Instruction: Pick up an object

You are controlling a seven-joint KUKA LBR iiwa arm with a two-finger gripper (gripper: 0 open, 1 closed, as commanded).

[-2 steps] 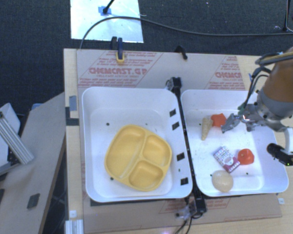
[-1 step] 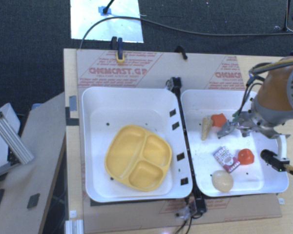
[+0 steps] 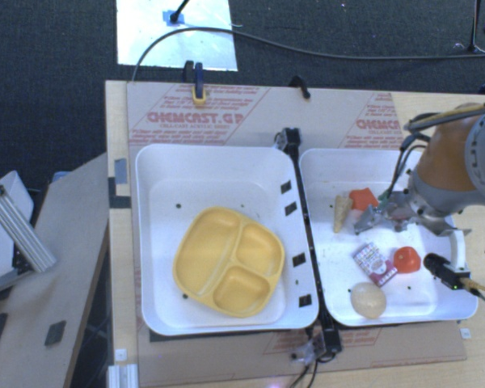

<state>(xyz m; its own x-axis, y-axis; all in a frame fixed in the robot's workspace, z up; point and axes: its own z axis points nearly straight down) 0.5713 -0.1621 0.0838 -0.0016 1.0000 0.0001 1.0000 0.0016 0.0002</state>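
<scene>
The arm (image 3: 461,164) is running off the frame at three o'clock, so its upper part is cut off. The gripper (image 3: 370,219) is showing too small to tell how its fingers are standing. The orange block (image 3: 362,198), at its twelve o'clock, is lying partly hidden behind it.

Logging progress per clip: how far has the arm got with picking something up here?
Done: the arm has reached into the right bin, and its gripper sits low near the orange piece and the cream cone. In hand: nothing visibly held. Left: grasp and lift; the red piece, patterned packet and pale ball lie untouched. The yellow tray lies in the left bin.
</scene>
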